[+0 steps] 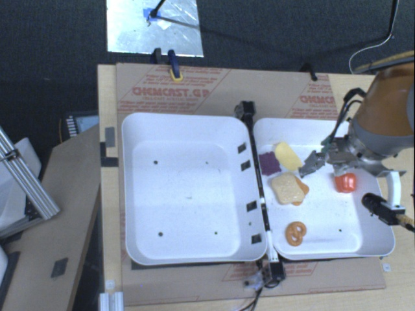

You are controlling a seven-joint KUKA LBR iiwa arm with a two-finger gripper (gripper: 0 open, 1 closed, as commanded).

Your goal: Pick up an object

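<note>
My gripper (328, 161) hangs over the middle of the right bin (373, 241), reaching in from the right. A red object (345, 183) lies just below and to the right of it, and the view does not settle whether they touch. Left of the gripper lie a yellow piece (287, 155) and a purple piece (268, 163) against the bin's left wall. A tan slice of bread (289, 189) rests below those. An orange pretzel (296, 232) sits near the bin's front edge.
The left bin (188, 186) stands beside the right one, with a black divider clip strip (254, 173) between them. Both bins rest on a cardboard sheet (214, 86). A silver plate (154, 17) lies on the floor behind.
</note>
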